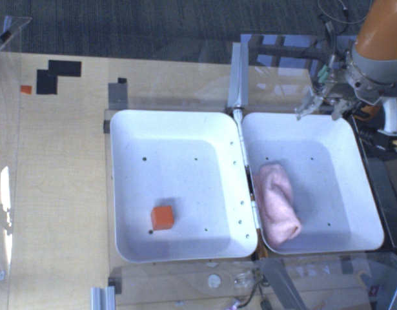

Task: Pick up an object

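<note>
My hand point(321, 106) hangs at upper right, over the right bin's point(353, 141) far rim, fingers apart, holding nothing. Nothing's picked yet: cloth point(277, 201) lies lower in that bin, block point(162, 217) in the left bin point(130, 141).

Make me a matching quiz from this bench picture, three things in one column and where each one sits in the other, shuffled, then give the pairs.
Things:
1. orange block
2. pink cloth
3. pincer

Places:
A. above the far rim of the right bin
B. lying in the right bin, close to its left wall
C. in the left bin, near its front left corner

Pairs: 1-C, 2-B, 3-A
</note>
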